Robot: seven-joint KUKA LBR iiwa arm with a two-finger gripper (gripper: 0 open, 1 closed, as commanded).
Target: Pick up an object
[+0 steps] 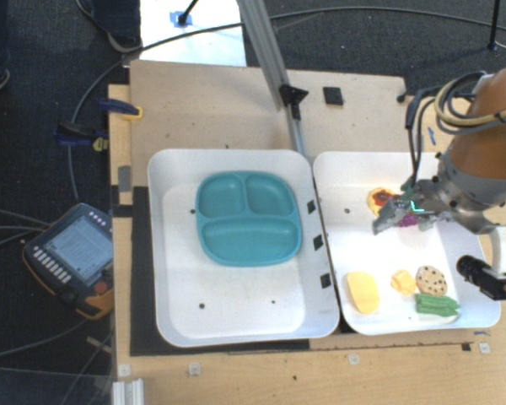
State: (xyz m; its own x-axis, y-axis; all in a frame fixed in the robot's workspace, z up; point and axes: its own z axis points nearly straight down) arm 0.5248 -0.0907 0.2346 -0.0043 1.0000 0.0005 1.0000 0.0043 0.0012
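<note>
Gripper (394,215) low in right bin (341,251) — red-yellow toy (379,198) just beside its tip, upper left. Yellow block (363,292), cookie (431,280) nearer front. Grip state: cannot tell.

light: even, bright overhead | glare: white bins (236,327) nearly washed out | shadows: soft, faint beside teal plate (249,218) | focus: mildly soft, grainy | floor beyond bins: dim

Divided plate (249,218) in left bin (173,310); 4 food pieces in right bin (341,251).
</note>
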